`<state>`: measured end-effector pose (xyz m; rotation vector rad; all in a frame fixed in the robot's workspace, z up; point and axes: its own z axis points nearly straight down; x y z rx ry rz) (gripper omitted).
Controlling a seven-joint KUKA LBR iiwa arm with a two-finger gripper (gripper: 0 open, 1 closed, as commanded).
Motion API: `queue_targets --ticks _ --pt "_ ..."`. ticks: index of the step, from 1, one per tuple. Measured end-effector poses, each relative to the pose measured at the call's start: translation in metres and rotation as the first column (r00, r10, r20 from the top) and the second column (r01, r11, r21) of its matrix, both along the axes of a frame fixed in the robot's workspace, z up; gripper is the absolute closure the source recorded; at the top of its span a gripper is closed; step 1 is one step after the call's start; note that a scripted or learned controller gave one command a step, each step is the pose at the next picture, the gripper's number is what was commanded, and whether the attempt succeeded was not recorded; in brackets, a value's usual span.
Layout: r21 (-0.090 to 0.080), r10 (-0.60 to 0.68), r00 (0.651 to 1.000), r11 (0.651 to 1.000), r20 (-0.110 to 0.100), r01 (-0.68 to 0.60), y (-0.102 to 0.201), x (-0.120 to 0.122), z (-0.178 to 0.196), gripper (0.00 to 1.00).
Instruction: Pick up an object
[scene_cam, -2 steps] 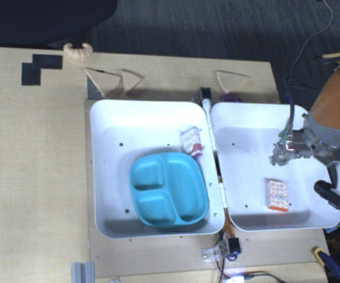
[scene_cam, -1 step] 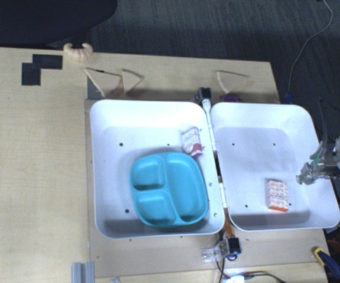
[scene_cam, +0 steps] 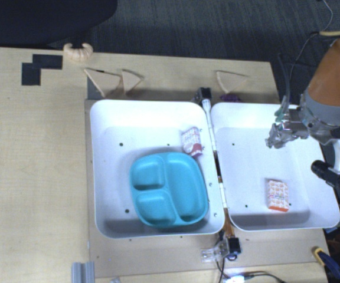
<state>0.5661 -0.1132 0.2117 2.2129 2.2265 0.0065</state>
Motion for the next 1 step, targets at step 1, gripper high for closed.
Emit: queue_targets --ticks 1 --pt "-0.001 -0.004 1.0 1.0 -0.003 0.004 0.0031 -0.0227 0.0029 1.0"
